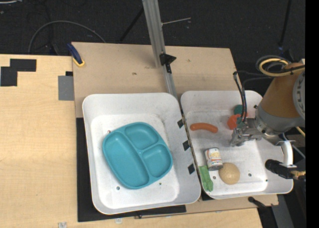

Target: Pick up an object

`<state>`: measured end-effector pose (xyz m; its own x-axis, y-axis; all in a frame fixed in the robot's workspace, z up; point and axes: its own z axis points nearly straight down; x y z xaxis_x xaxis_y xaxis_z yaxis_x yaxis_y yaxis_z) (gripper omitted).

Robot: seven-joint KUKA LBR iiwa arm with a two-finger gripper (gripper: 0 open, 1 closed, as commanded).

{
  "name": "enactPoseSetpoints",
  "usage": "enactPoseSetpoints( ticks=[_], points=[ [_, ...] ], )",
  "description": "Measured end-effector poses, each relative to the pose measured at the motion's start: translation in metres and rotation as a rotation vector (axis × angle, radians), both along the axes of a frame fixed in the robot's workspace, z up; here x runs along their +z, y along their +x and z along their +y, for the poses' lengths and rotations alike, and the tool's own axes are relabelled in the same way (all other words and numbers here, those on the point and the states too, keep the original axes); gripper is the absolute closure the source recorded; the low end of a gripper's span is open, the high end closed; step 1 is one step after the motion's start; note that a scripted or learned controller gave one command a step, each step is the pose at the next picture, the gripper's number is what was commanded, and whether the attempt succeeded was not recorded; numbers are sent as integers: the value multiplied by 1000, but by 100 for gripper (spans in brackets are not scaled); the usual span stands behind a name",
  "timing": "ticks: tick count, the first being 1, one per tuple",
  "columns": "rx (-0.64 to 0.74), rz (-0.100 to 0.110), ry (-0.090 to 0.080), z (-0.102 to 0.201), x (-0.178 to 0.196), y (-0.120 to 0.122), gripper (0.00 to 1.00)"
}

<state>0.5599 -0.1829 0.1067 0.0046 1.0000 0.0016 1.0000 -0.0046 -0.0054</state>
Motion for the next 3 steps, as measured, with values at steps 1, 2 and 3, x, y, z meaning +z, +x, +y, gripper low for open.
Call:
enactPoseSetpoints(
  ticks=[1,2,3],
  points=[
    [6,-8,-2,-1,50,11,100],
    [7,-8,-3,-1,103,12,100],
    [11,-3,1,53,115,4,100]
  ],
)
